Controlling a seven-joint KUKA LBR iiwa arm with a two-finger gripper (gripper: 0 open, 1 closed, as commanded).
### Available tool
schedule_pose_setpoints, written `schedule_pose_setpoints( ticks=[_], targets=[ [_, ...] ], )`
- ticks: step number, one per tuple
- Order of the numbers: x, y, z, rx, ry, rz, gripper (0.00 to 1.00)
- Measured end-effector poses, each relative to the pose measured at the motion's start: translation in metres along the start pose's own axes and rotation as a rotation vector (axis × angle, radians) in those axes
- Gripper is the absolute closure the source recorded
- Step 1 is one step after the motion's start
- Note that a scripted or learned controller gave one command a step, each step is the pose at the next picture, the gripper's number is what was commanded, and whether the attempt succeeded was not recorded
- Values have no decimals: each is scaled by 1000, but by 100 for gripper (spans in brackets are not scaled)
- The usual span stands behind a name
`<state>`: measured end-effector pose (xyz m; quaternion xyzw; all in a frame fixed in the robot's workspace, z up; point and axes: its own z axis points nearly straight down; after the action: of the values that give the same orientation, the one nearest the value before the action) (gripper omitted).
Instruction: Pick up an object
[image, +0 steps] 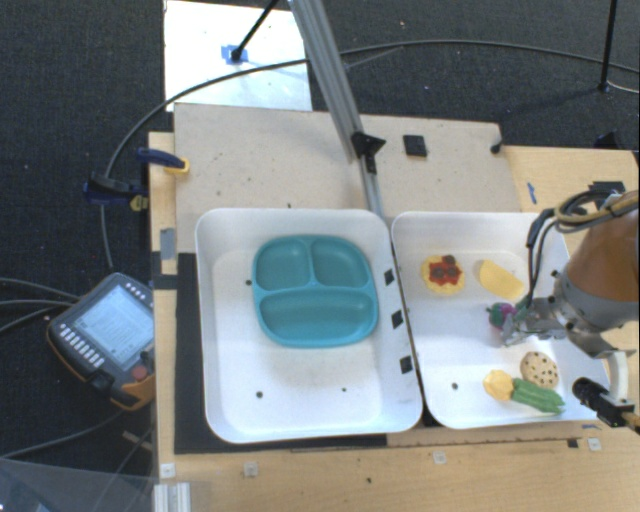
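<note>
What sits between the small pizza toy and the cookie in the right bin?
In the camera view, a small purple and green toy lies between the pizza toy and the cookie, with the gripper right at it. White bin floor surrounds them.

No text, label, brand or number is showing legibly anywhere; the screen of the handheld control pendant (108, 335) is glowing but is too blurred to read.
</note>
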<state>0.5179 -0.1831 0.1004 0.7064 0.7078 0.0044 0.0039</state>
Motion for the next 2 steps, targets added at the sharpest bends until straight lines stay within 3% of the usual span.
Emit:
schedule_pose_setpoints(
  ticks=[1,2],
  targets=[
    [-3,1,-43,9,-2,-2,100],
    [-6,13,-101,4,-3,-4,100]
  ],
)
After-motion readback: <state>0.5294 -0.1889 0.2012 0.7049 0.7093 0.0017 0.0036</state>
